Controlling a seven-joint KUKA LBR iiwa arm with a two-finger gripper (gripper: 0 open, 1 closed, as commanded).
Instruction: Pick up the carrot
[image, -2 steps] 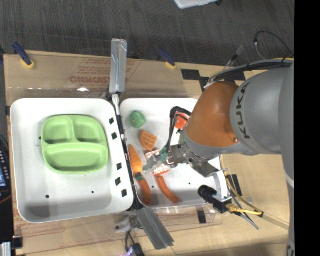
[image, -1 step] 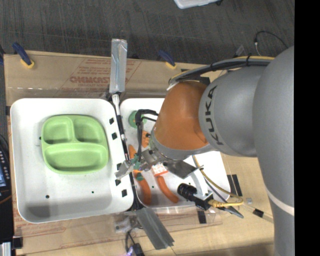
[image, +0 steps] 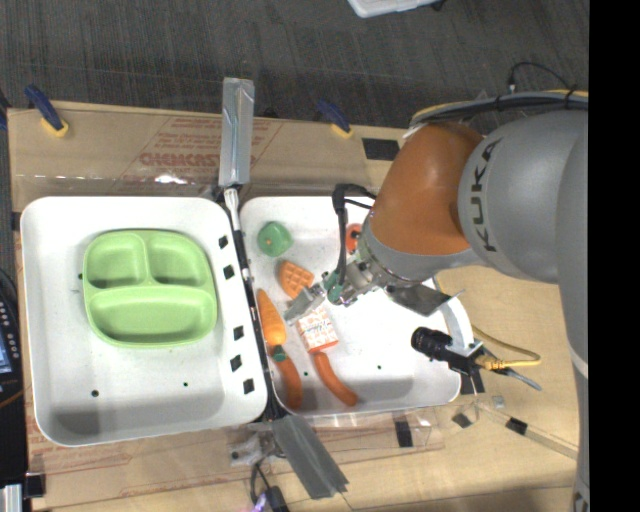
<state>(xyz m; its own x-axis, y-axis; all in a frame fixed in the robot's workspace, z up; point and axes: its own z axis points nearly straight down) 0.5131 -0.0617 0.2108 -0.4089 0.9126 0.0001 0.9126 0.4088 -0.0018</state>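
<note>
Fingers: too small and blurry to tell if they are open or closed, and nothing shows between them.
Gripper: it hangs low over the right bin, near the middle, just beside the waffle piece and just above the little card.
Arm: big and grey with an orange band, it reaches in from the right and covers the far right part of the right bin.
Carrot: orange and long, it lies in the right bin along the left wall, left of the gripper and apart from it.
Waffle piece: orange with a grid on it, it sits above the carrot's top end.
Green ball: round, near the top left of the right bin.
Little card: white with red marks, it lies flat near the middle of the bin.
Sausage: orange-red and curved, near the bottom of the right bin.
Right bin: white and shallow.
Left bin: white, it holds a green tray with three parts.
</note>
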